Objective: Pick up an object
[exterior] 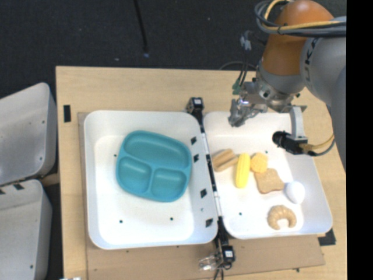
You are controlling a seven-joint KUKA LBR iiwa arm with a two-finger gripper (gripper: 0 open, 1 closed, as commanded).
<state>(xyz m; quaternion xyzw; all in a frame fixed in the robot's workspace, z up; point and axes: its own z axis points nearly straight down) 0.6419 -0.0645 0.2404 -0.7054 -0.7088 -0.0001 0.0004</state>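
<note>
Gripper [240,116] hovering over right bin [309,220] far edge, finger state unreadable, probably empty. Risk: descending here, missing corn [242,170], striking bin wall.

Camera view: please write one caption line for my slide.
Gripper above the right bin of toy food; teal tray in the left bin.

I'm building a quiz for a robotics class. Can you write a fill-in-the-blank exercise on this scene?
1. The teal plate lies in the ____ bin.
2. The corn is coloured ____.
3. The croissant lies nearest the right bin's ____ edge.
4. The pincer hangs over the ____ bin.

Missing words: left; yellow; near; right
</note>
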